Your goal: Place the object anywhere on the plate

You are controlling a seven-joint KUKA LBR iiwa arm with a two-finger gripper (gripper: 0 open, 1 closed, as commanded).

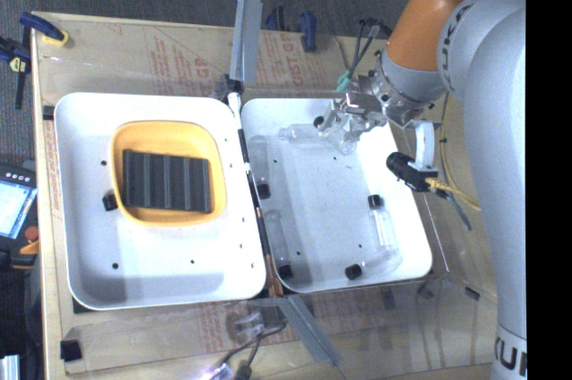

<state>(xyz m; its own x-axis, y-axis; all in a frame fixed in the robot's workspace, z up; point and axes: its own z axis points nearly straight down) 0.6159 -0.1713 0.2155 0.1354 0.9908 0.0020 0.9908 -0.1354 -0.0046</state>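
Pincer (pixel 344 121) position: over the far edge of the right bin (pixel 407 231), near its 12 o'clock rim, below my orange band (pixel 424 25). Finger spread cannot be read from this angle (the tips are small and blurred against the white floor), and I see nothing clearly between them.

At 9 o'clock from my pincer, across the divider between the bins, sits the left bin (pixel 80 262). It carries the plate (pixel 132 141), a yellow rounded-square dish lying flat near the bin's centre. On the plate rests the object (pixel 167 181), a dark ribbed rectangular block, covering most of the plate's inner area and touching it. Plate and object are well apart from my pincer.

Both bins stand side by side on the bench (pixel 134 56).
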